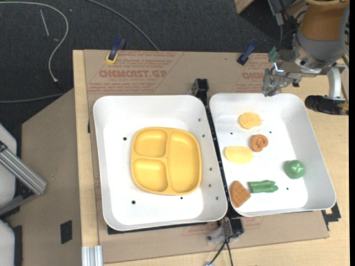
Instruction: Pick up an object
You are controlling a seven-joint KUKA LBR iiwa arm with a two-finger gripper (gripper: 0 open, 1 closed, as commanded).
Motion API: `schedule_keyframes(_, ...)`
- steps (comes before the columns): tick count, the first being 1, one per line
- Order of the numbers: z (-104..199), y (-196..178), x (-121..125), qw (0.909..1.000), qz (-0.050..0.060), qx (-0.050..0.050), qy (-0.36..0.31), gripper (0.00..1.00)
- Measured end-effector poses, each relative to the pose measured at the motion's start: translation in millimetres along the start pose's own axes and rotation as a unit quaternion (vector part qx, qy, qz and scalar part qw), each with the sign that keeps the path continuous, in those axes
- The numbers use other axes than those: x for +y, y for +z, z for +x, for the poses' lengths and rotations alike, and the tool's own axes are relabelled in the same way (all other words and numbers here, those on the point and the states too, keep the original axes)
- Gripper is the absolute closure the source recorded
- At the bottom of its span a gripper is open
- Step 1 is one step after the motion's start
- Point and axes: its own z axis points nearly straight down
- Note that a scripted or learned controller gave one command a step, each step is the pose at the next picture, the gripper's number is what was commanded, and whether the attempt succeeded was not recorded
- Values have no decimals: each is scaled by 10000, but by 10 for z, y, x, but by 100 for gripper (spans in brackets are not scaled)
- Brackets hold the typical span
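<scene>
One fixed camera looks down at a slant from above the bench (166,65), taking in both white bins (105,148) from moderately far.

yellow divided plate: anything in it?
Empty. The yellow divided plate lies flat in the left bin, and all three compartments show bare yellow.
</scene>
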Motion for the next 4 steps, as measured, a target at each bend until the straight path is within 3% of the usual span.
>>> schedule_keyframes(1, 2, -211, 11, 10000, 16, 3, 0, 100)
schedule_keyframes(2, 507, -2, -3, 10000, 54, 19, -20, 100)
schedule_keyframes(4, 1647, 19, -72, 10000, 41, 16, -24, 100)
